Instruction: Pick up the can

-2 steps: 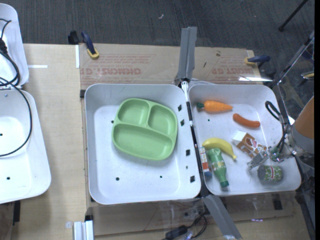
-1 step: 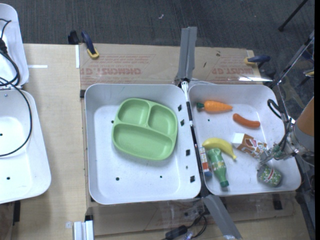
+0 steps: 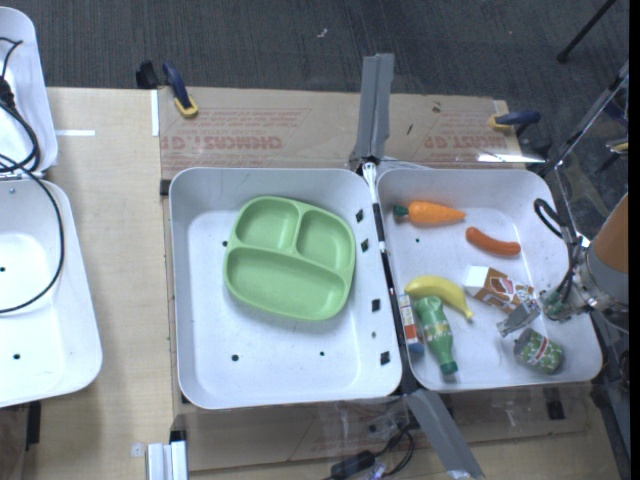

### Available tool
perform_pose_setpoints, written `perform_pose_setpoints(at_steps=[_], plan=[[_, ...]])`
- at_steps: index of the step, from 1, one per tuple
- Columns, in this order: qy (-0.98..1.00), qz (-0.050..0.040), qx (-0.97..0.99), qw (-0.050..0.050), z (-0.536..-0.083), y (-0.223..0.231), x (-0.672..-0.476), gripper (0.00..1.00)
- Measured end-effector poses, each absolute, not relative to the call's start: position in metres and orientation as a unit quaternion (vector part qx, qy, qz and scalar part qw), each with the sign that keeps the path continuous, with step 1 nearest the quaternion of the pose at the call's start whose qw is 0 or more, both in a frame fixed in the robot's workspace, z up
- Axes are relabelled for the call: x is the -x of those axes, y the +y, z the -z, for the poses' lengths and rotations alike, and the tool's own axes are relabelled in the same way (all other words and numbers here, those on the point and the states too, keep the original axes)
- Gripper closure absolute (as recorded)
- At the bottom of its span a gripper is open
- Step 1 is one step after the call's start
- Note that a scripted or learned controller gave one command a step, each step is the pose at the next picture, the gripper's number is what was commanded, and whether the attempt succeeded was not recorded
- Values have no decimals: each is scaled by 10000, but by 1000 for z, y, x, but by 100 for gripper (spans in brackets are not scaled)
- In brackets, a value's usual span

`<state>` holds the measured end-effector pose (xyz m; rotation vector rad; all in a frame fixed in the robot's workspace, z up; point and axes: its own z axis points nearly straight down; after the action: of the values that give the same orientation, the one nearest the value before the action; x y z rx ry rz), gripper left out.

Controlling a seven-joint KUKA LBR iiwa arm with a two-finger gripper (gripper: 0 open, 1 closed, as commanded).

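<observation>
Can (image 3: 540,351) is lying on its side in the lower right corner of the right bin (image 3: 450,186), green/red/white label, right up by the bin's right wall. Nothing gripping it.

Gripper (image 3: 520,319) sits just up-left of the can, low over the bin floor, near the small printed carton (image 3: 503,290). Metal bits are blurry and cluttered there, so can't tell how far open the claw is or whether it has anything in it. Arm (image 3: 612,243) comes in from the right edge of frame, w/ cables hanging along it.

Rest of right bin: carrot (image 3: 434,213) at top, orange sausage-shaped thing (image 3: 493,241) right of and below it, banana (image 3: 441,292) mid-bin, green bottle (image 3: 437,335) lying just below the banana w/ cap toward the bottom edge. Small white block (image 3: 476,277) btwn banana and carton.

Left bin (image 3: 190,268): green divided plate (image 3: 291,258), 3 compartments, sitting roughly center, slightly toward the top.

Bench: blue clamps (image 3: 181,92) at upper left and upper right corners of the cardboard sheet.
</observation>
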<state>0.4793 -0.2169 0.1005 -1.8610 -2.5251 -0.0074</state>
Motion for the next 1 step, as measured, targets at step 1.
perform_pose_setpoints(at_steps=[1], plan=[[-8062, 24, 5916, 22, -92, -215, -479, 0]])
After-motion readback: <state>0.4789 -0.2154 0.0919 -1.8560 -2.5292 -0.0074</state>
